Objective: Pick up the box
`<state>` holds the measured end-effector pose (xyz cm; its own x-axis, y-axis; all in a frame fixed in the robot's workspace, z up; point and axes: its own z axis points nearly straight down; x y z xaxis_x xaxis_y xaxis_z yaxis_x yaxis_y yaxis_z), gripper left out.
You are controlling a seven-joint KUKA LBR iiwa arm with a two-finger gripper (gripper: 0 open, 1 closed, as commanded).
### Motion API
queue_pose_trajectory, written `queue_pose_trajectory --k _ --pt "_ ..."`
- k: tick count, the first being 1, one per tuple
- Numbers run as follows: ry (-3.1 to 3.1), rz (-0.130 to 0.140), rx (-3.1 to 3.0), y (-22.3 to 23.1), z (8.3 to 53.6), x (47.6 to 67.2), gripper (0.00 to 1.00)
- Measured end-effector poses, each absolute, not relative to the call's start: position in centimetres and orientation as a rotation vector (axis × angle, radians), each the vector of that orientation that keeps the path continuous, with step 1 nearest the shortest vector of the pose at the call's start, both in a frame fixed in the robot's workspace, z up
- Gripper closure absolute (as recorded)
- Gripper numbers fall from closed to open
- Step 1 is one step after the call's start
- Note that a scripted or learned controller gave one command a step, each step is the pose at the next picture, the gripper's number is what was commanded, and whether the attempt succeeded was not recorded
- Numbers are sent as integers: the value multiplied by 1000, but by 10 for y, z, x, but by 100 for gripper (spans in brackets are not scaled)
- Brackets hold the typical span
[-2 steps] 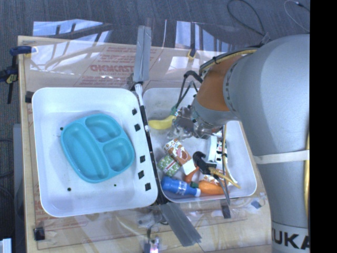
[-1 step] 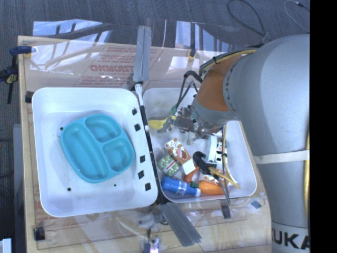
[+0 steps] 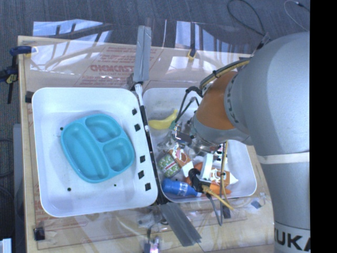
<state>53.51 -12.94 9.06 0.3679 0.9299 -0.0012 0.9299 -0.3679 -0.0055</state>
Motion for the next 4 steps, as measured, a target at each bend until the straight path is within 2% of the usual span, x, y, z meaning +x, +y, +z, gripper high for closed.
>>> queue_pose_trajectory --k 1,2,3,4 --pt "-1769 7 -2591 -129 100 536 100" --pt "-1614 2 -2692 -105 254 518 100" --pt "-1572 11 -2712 -102 220 541 100" --pt "-1414 3 -2802 -81 338 477 100"
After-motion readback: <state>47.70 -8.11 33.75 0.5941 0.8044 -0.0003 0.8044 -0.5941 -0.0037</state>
